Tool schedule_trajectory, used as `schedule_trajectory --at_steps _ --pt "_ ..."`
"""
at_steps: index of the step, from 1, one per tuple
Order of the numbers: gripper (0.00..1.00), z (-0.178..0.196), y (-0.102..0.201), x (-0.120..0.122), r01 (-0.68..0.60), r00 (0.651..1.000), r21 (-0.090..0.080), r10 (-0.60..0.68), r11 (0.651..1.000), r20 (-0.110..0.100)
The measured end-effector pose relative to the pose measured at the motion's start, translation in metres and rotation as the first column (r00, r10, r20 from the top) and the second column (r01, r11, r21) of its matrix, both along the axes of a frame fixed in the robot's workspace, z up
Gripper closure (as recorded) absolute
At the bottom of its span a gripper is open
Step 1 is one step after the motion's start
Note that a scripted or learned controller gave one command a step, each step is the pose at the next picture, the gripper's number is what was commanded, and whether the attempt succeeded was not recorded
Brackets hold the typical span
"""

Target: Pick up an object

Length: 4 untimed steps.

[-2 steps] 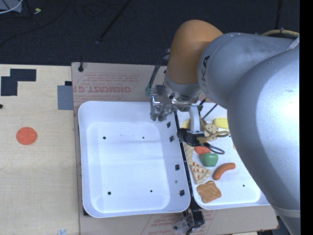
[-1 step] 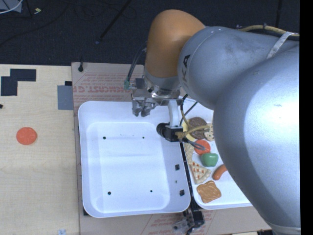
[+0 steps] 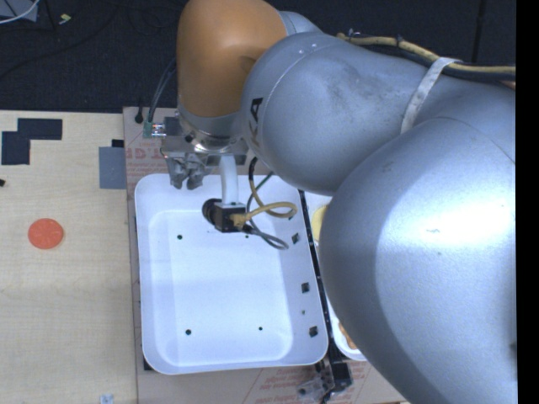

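Note:
My gripper (image 3: 186,173) hangs over the far left corner of the left white bin (image 3: 219,310), just above its back rim. No object shows between its tips or under it. The grey arm with its orange band reaches in from the right and covers most of the right bin (image 3: 335,337). A sliver of a yellow object (image 3: 318,219) peeks out beside the arm at that bin's left edge. A small tan-orange bit (image 3: 345,340) shows at its near corner.
Left of the bins lies a pale wooden board (image 3: 67,310) with an orange disc (image 3: 45,234), a dark grey square (image 3: 110,167) and black shapes (image 3: 34,137) marked on it. The bin's raised rim runs directly under the gripper.

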<state>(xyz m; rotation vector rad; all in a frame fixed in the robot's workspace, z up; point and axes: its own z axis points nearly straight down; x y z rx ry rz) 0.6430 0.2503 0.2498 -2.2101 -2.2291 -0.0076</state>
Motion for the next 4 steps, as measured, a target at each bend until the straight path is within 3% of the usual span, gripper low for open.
schedule_trajectory --at_steps 1,2,4 --pt "0.0 -0.002 -0.006 0.0 0.006 1.0 -0.006 -0.006 1.0 -0.004" --pt "0.0 -0.152 -0.008 0.001 0.01 1.0 -0.006 -0.01 1.0 -0.004" --pt "0.0 -0.163 -0.009 -0.087 0.014 1.0 -0.008 -0.015 1.0 -0.008"
